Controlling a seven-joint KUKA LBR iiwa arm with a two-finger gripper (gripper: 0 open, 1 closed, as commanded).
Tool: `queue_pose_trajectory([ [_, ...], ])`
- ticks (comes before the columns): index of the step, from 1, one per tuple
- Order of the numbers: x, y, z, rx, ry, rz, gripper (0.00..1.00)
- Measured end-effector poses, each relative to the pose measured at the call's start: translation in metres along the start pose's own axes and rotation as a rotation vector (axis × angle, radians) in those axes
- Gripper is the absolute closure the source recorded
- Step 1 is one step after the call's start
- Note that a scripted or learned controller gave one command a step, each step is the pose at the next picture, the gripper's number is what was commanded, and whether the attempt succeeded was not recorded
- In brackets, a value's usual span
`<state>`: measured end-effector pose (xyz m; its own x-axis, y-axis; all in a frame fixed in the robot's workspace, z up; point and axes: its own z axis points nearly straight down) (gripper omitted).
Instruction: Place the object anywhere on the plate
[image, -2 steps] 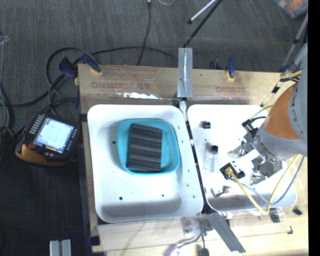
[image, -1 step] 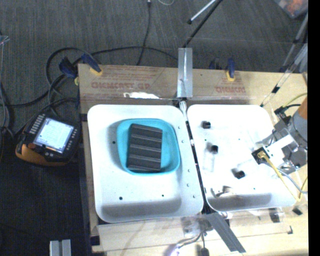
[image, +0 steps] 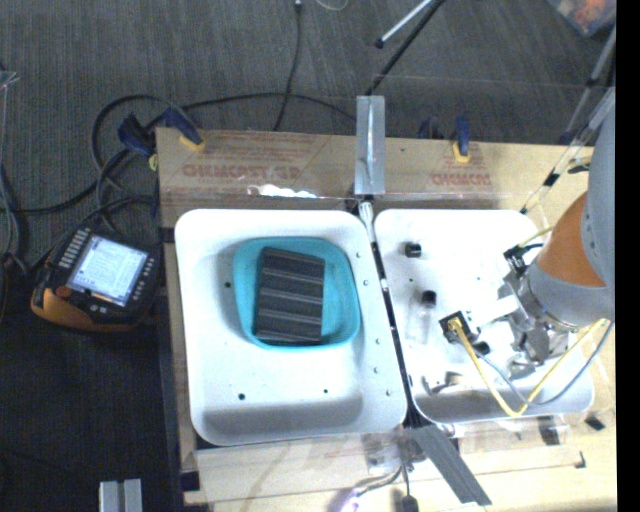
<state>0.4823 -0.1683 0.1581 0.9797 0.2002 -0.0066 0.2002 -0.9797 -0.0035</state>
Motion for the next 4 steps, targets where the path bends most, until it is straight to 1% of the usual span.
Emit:
queue_pose_trajectory([
  [1,0.002,0.057,-0.044,-0.004,0.002,-0.118,0.0],
  [2,-0.003,0.014,-0.004,0.0,0.0,-0.094,0.0],
  [3,-0.011,0.055,-0.109,-0.005,0.002,-0.131,0.0],
  [4,-0.011,0.055,-0.109,-0.005,0.001,-0.131,0.0],
])
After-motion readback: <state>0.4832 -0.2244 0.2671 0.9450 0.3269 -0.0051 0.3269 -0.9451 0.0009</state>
